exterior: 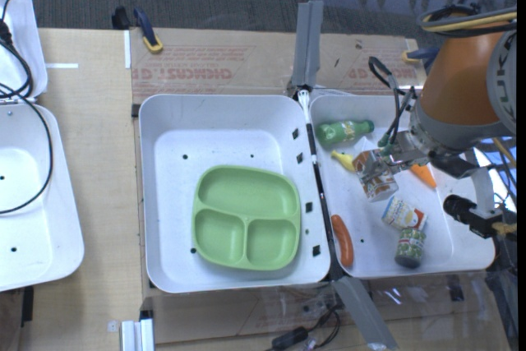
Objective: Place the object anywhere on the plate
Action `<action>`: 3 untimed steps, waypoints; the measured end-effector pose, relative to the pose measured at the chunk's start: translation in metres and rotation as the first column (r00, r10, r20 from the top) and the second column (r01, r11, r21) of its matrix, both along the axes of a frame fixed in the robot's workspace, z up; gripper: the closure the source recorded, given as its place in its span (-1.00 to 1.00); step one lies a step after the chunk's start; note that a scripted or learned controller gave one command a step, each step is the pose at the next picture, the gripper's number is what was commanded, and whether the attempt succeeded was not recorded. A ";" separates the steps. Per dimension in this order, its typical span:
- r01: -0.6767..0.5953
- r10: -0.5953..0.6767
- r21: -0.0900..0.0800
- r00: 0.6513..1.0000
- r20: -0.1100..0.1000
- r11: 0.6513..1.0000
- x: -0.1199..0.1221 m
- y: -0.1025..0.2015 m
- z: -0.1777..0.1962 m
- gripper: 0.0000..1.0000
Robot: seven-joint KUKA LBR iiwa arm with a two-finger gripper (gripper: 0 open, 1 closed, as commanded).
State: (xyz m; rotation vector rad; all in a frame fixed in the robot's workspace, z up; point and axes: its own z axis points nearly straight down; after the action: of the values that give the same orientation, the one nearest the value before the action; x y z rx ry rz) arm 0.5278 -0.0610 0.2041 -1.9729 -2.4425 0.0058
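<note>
Nearest you, green plate (pixel 246 218) sits in left bin (pixel 156 177); over right bin (pixel 468 259), gripper (pixel 380 168) hangs low on a small carton (pixel 378 183), finger state unreadable, arm (pixel 464 86) reaching from right.

Plate (pixel 246 218): pale green
Bins (pixel 164 127): white
Bottle (pixel 343 131): green
Sausage (pixel 342 240): red-orange
Arm (pixel 464 82): grey, orange band

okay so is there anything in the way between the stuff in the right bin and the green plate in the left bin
Only the bins' adjoining walls lie between them, so an object must be lifted over. The green plate sits in the left bin with nothing on it. The gripper is down among the right bin's objects.
</note>
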 end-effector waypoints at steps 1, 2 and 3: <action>-0.291 0.291 0.002 0.957 0.001 0.957 -0.025 0.058 -0.014 1.00; -0.312 0.312 0.001 0.950 0.001 0.950 -0.050 0.140 -0.014 1.00; -0.411 0.411 0.001 0.911 0.001 0.911 -0.039 0.075 -0.014 1.00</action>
State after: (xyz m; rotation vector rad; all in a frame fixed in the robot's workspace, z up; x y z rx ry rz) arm 0.4891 0.0144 0.1905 -1.4153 -2.8035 0.0033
